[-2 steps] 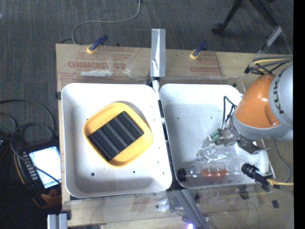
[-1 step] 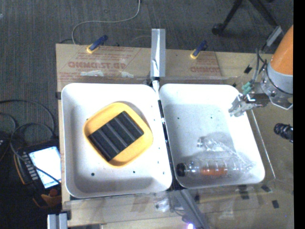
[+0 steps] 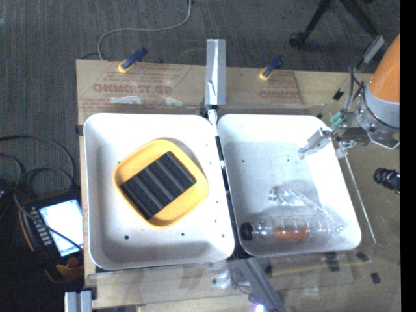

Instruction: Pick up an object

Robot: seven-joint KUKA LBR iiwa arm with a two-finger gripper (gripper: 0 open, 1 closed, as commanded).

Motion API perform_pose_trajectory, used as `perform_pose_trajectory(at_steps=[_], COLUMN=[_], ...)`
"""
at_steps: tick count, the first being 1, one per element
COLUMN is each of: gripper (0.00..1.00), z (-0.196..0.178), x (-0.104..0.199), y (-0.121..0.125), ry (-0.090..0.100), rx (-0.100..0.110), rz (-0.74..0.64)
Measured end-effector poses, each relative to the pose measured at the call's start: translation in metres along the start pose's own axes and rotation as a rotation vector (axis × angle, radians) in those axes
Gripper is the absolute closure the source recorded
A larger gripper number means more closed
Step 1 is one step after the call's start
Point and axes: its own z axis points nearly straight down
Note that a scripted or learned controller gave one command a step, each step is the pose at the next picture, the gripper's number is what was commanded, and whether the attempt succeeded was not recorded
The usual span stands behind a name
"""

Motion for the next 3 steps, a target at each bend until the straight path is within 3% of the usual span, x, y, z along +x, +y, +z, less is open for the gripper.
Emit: perform_pose_trajectory(at_steps=[1, 2, 3], gripper=[0.00, 0.00, 0.00], z=[0.088, 0.090, 0.183], x=[0.011, 0.006, 0.047], y=[-0.038, -0.048, 0.002], ry=[0.005, 0.002, -0.001], rx=[0.004, 0.001, -0.013], rz=[0.011, -0.033, -0.154])
